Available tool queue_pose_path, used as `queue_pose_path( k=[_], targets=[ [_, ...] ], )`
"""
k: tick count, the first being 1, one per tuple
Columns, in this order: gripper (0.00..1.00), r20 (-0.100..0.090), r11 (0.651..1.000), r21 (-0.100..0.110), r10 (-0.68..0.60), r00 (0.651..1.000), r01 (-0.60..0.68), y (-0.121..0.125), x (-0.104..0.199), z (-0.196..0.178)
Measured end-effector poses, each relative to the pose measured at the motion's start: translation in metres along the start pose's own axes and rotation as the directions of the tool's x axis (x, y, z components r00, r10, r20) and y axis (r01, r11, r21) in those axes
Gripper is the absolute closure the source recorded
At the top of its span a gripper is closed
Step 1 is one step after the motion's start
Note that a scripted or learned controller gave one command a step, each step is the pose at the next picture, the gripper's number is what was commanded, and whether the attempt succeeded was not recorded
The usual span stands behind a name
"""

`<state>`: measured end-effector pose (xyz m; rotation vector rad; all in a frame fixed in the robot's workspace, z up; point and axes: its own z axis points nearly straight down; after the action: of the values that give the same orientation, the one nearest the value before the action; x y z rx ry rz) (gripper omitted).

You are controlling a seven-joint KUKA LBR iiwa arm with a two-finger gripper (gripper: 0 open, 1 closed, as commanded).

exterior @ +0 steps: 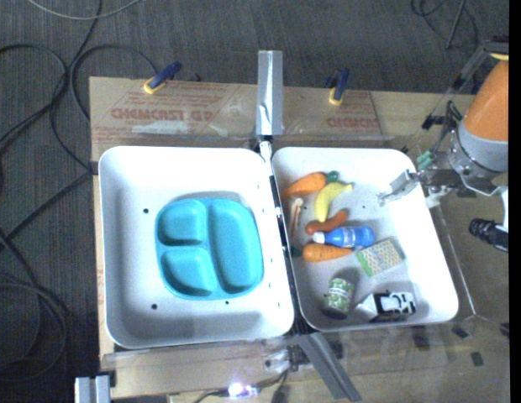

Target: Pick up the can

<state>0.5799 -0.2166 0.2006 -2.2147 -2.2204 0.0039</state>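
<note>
Can: small green-labelled metal can [338,295] lies on its side toward six o'clock in the right white bin [441,267], just beside a black-and-white boxy toy [394,304].
Neighbours: orange carrots, yellow banana, blue-capped bottle [348,238] crowd nine o'clock.
Gripper [401,186]: at the two o'clock rim, carrying nothing; its opening I cannot tell.

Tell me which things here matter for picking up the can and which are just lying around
For the job:
can, in the right bin
gripper, over that bin's far right part

Lying about:
two carrots
banana
blue-and-white bottle
green patterned packet
black-and-white item
blue divided tray, in the left bin
</note>
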Motion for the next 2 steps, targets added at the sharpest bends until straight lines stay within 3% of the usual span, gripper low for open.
queue_pose_path(
  k=[1, 2],
  targets=[
    [0.00, -0.009, 1.000, -0.009, 0.026, 1.000, -0.026, 0.034, 0.005, 0.106],
    [0.00, -0.007, 0.992, 0.017, 0.126, 0.992, -0.126, 0.087, 0.013, 0.114]
  ],
)
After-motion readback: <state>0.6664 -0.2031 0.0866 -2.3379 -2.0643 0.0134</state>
